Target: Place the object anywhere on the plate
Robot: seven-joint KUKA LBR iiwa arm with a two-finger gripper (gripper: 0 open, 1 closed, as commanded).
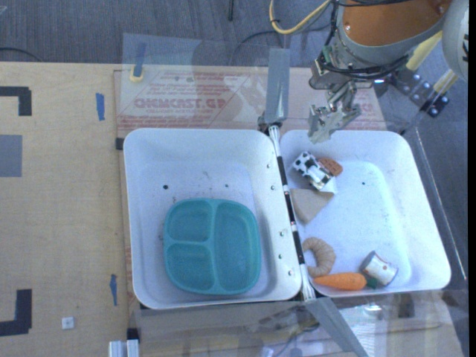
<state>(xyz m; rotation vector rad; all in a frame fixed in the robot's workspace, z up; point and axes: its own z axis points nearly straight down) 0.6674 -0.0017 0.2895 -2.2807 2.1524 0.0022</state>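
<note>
Carrot (339, 280) lies nearest at right bin's (416, 199) front edge, teal plate (212, 245) bare in left bin; gripper (330, 122), fingers apart and unladen, should centre squarely over one object before closing

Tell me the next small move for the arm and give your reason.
Probably lower the two-finger gripper toward the black-and-white toy cow just below it in the right white bin. The gripper hangs above that bin's far edge with nothing between its fingers, and the teal divided plate in the left white bin holds nothing yet.
</note>
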